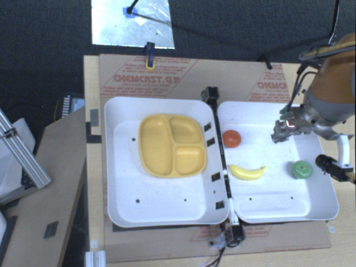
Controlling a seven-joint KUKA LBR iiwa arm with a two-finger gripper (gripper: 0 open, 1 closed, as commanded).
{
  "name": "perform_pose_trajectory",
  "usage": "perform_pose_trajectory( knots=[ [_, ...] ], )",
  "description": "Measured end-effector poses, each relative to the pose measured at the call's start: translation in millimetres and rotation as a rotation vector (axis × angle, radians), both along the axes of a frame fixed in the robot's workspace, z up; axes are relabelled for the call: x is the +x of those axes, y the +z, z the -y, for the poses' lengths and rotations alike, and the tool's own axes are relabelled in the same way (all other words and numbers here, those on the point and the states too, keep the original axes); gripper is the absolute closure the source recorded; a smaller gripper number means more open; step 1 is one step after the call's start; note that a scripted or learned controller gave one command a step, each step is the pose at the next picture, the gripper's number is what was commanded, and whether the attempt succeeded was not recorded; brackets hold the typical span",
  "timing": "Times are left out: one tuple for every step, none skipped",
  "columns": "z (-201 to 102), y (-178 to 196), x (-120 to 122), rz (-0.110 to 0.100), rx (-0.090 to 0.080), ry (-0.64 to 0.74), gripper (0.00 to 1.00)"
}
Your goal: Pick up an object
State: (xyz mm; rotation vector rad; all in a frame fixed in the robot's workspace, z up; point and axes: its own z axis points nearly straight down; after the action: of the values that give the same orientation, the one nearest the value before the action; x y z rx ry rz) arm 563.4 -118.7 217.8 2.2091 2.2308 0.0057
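Gripper hovers over the right bin; jaw opening cannot be told, nothing seen held. Green ball lies near at 5 o'clock, orange ball and banana further off at 9 and 8. Risk: round items roll from an off-centre pinch.

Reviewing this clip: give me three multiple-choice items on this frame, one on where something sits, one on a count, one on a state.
1. Where does the yellow divided plate lie?
A. In the left bin
B. In the right bin
C. On the bench outside both bins

2. How many loose items lie in the right bin?
A. One
B. Three
C. Five

3. How does the gripper stand?
A. Clamped on the plate
B. Above the right bin, away from the items there
C. Resting in the left bin

Key: 1 A, the plate sits inside the left bin. 2 B, a banana, an orange-red ball and a green round piece. 3 B, it hangs over the right bin's far right part, apart from all three.
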Motion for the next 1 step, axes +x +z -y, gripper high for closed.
perform_pose_trajectory(
  knots=[
    [-45.4, -5.8, 14.4, -0.001, 0.0, 0.0, 1.0]
  ],
)
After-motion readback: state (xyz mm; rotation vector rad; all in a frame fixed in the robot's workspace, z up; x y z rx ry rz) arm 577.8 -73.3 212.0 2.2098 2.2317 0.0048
